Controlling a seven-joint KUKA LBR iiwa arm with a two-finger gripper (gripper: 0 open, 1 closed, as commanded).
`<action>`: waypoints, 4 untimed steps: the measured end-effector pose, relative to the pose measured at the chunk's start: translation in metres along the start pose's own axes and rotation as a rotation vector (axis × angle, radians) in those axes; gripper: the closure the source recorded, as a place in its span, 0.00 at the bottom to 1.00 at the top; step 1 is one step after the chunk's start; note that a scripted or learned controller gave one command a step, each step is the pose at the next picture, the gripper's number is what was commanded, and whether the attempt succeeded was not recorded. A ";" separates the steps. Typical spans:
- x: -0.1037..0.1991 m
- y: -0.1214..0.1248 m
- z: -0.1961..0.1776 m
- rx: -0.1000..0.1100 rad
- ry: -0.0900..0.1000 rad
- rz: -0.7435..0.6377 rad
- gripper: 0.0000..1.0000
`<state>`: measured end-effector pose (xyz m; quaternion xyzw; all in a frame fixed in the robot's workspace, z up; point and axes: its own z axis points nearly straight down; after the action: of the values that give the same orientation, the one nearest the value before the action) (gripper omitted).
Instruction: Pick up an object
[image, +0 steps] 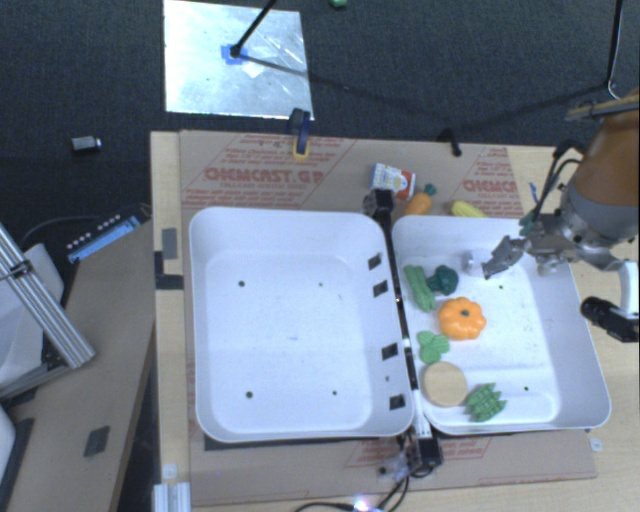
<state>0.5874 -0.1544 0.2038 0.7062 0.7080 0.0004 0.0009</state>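
overhead, the gripper (500, 258) hangs above the right bin (540, 300), near that bin's far edge, its grey tip aimed toward the left; whether it is spread or pressed together cannot be told from this angle, and nothing can be seen pinched in it. behind it the grey arm (600, 205) with its orange band reaches in across the bin's right edge

just left of the tip, a dark green broccoli piece (443, 279) lies beside a long green vegetable (419, 287) that runs close along the bin's left wall. nearer the middle of the bin sits an orange pumpkin (462, 319), just apart from the broccoli. toward the near left corner are a small leafy green piece (433, 347), a tan round disc (444, 383) and, right beside the disc, a ridged green leaf-shaped toy (484, 402)

the left bin (230, 300) adjoins the right one, black clips along their shared wall. both rest on a printed cardboard sheet (260, 165). on the cardboard past the right bin's far edge lie an orange carrot-like piece (419, 203), a yellow piece (466, 210) and a small white packet (390, 179)
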 end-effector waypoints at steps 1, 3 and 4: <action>0.033 0.010 0.126 0.007 0.004 -0.003 0.00; 0.047 -0.009 0.120 0.004 0.002 0.001 1.00; 0.108 -0.028 0.013 -0.009 0.003 -0.007 1.00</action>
<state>0.5592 -0.0462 0.1908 0.7035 0.7107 0.0048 0.0029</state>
